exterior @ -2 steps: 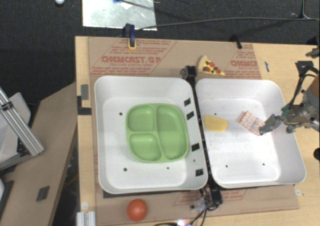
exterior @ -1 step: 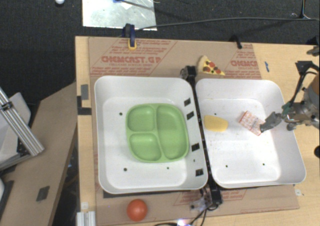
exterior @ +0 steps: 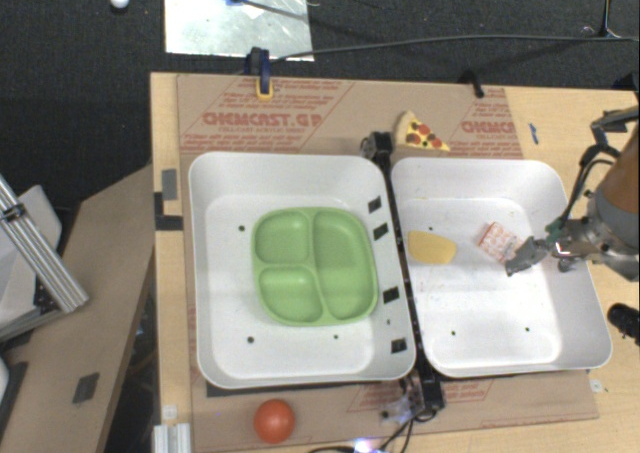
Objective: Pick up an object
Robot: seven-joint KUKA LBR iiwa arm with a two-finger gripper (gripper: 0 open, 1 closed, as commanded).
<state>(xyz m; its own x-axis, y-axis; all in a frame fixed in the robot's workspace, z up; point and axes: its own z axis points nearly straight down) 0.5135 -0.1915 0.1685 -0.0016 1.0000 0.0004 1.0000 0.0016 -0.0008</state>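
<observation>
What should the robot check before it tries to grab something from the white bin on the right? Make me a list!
1. Is there something to grab in the right bin? Ok: a yellow flat piece and a pinkish packet lie on its floor.
2. Is the pincer over that bin? Ok: it sits close to the packet, at its right.
3. Is the pincer open enough? Cannot tell: too small and blurred.
4. Is the pincer holding anything already? Cannot tell, though nothing is plainly seen in it.
5. Are the two items apart? Ok: bare white floor shows between them.
6. Is the green divided plate out of the way? Ok: it sits in the left bin.
</observation>
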